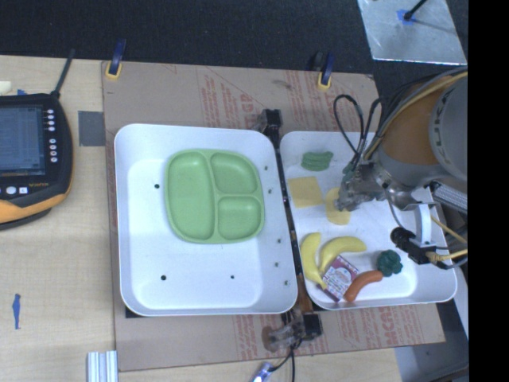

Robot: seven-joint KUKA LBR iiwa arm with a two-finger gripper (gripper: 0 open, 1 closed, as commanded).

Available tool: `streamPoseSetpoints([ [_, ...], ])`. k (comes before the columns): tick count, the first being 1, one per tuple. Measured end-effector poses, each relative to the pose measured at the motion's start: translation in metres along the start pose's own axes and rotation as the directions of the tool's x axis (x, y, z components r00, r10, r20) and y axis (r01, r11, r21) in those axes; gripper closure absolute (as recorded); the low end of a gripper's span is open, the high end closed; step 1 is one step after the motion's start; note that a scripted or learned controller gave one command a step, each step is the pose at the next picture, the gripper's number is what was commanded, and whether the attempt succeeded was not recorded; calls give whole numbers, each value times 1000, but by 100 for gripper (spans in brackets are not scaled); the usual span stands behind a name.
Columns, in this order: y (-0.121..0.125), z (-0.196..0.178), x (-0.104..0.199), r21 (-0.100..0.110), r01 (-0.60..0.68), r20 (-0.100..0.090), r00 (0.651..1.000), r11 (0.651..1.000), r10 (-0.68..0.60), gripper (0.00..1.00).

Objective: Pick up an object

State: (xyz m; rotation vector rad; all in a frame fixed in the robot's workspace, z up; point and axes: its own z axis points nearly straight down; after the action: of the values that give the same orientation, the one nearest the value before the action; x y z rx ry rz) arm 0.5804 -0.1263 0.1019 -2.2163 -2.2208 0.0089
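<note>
Right now your gripper (347, 200) sits low in the right bin (429, 293), its tip over a yellow block (337, 211) that lies just beside a flatter yellow square (305, 190). From above you cannot tell how wide it is set or whether it has anything in hold, so treat the grasp as unproven.

Any item will do here, and that block is the nearest candidate. Before you lift, make sure the tip is centred on the block rather than on its edge, since an edge pinch would likely squirt it sideways toward the square. Rise straight up and slowly, and watch whether the block leaves the bin floor with the tip.

If it stays behind, you have other choices well apart from it: two bananas (328, 254), a sausage (362, 283), a small red packet (338, 278), a dark green broccoli piece (389, 263) and a green leafy piece (317, 161). The bananas and packet touch one another, so those would be the harder pick. The left bin (143, 285) holds a green divided plate (213, 195).
</note>
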Motion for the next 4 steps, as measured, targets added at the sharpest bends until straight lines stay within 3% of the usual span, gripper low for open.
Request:
streamPoseSetpoints([
  [1,0,0,0,0,0,0,1000,1000,0,0],
  [2,0,-10,-1,1,0,1,1000,1000,0,100],
  [3,0,-10,-1,1,0,1,1000,1000,0,0],
  [4,-4,10,2,-2,0,-1,1000,1000,0,0],
])
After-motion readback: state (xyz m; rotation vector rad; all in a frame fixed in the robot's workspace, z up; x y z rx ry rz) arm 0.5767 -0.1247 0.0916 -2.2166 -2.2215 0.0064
